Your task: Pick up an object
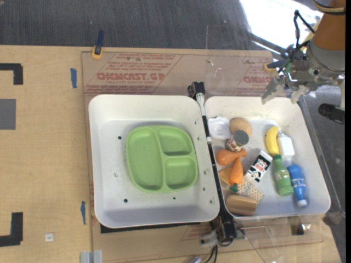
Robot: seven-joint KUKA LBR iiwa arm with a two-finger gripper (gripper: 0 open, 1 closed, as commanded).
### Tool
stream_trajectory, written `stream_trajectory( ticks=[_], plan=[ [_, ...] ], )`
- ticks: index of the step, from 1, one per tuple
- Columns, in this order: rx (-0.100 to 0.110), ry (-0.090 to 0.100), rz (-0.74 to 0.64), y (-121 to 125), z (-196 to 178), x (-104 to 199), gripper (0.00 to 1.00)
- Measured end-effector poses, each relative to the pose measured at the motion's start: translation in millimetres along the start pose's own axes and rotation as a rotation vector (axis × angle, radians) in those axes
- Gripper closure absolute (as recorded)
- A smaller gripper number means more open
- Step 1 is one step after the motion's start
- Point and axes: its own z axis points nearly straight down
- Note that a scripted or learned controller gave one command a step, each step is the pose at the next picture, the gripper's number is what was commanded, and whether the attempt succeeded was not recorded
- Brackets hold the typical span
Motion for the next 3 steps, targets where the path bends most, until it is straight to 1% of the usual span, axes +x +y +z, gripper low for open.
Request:
stream_trajectory(
  ticks=[1,2,3],
  plan=[
    [-0.010,-0.003,0.029,-4.7,113.7,-3.4,0.00],
    [-0.015,-0.001,-0.166,-64.7,148.8,-19.8,0.00],
    [-0.020,-0.002,-0.049,-125.0,147.6,46.3,0.00]
  ],
)
